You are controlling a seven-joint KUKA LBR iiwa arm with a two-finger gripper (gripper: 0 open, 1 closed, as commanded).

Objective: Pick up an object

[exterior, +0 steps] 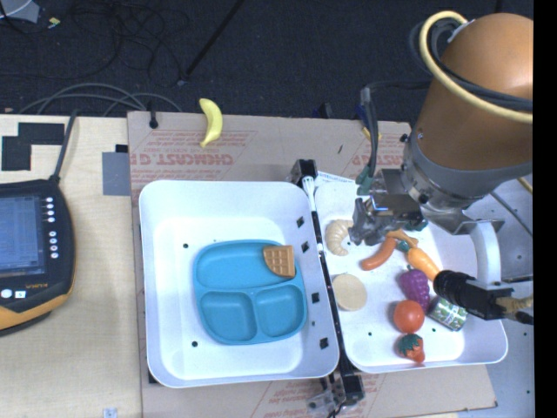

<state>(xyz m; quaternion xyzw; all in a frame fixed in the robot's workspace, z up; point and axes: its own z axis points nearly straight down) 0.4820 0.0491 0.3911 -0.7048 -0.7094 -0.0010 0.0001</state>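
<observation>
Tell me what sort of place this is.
Probably a robot test bench in a lab: two white bins on a cardboard-covered table, toy food such as a tomato, and a control tablet beside loose cables.

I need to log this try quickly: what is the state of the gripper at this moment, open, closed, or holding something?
Gripper: low in the right bin, beside the hot dog; open or shut cannot be told.

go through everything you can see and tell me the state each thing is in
pincer: low in the right bin, over the toy food
hot dog: lying flat beside the pincer
tomato: resting in the right bin
blue tray: flat in the left bin
waffle: lying on the tray
banana: outside the bins
</observation>
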